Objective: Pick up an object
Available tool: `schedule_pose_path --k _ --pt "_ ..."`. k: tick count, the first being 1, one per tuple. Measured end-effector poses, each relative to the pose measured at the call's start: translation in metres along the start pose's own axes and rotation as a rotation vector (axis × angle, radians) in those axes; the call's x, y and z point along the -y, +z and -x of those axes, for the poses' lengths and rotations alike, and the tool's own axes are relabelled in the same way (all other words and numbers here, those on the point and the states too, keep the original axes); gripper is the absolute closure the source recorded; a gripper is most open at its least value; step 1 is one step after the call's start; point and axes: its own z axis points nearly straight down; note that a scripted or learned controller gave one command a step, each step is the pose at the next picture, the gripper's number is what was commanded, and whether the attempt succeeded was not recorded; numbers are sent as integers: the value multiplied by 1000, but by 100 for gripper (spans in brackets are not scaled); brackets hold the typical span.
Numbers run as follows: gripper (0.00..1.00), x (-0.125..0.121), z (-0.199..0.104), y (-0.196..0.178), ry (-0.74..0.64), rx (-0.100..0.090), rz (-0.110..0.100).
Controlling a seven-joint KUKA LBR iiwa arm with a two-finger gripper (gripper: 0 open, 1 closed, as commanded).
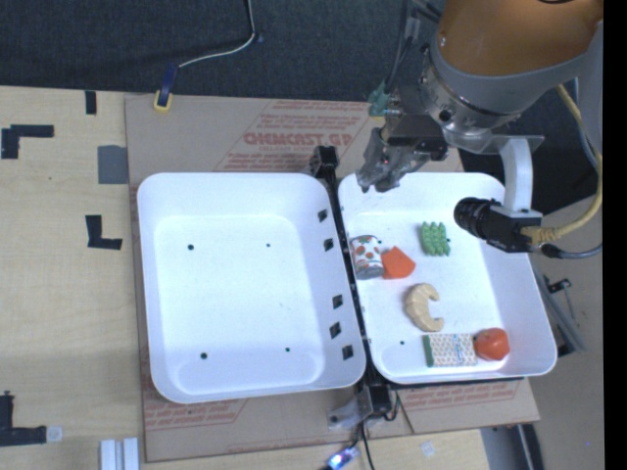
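The right bin holds several small objects: a green studded block, an orange wedge touching a patterned grey piece, a tan croissant-shaped piece, a pale speckled packet and a red ball. My gripper hangs over the bin's far left corner, above and apart from all of them. Nothing shows between its fingers.
The left bin sits beside the right one, joined by a black hinge strip. A black cylinder on the arm juts over the right bin's far right part. Cardboard lies under both bins.
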Motion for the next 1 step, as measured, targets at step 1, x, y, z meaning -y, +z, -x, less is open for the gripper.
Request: schedule_pose_path --k 1 --pt "100 34 -18 -20 3 1 -8"
